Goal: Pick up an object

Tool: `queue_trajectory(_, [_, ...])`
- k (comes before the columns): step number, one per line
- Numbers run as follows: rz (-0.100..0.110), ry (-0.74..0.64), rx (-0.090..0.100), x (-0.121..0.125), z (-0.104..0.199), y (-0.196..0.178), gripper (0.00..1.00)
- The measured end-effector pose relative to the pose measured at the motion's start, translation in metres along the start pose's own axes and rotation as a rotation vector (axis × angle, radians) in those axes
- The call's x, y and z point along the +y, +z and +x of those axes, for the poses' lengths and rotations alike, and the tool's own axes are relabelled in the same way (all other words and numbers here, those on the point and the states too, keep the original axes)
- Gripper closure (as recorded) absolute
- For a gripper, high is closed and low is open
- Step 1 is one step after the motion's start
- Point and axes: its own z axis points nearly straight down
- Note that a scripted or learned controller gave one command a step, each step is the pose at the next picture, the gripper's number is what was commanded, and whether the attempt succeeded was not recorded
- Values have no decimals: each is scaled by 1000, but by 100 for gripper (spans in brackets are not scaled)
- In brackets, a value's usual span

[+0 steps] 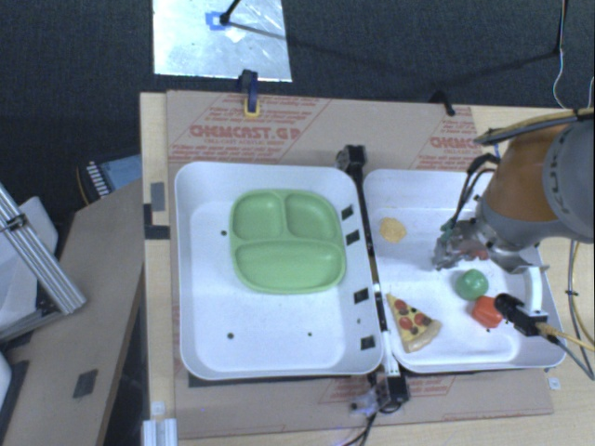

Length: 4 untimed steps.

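Reaching in from the right, your arm [539,189] hangs over the right bin [418,189], its orange band above the wrist, with the gripper [454,249] low over the white floor near the bin's middle. You cannot tell from this slanted view whether the gripper is spread or pressed together; its dark tip is a blur, and nothing can be made out in it.

Four things lie in that bin for you to pick from. Nearest is the green ball [471,282], just below and right of the gripper, apart from it. Touching or nearly touching the ball's lower right is a red piece [485,311]. The yellow disc [393,230] sits left of the gripper, toward the bin's left wall, well clear. The pizza slice [413,321] lies at the front left of the bin, crust end toward the front rim, farther from the gripper than the ball.

Over in the left bin [200,277], a green divided plate [285,241] rests flat in the upper middle, three compartments up. Both bins sit side by side on a brown sheet [307,128] covering the bench [153,119].
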Motion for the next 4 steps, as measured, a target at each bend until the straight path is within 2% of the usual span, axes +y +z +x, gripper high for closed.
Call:
queue_trajectory(2, [-6,-3,-1,7,2,-128,100])
queue_trajectory(3, [0,-3,0,8,2,-137,100])
queue_trajectory(4, [0,-8,2,20,59,-136,100])
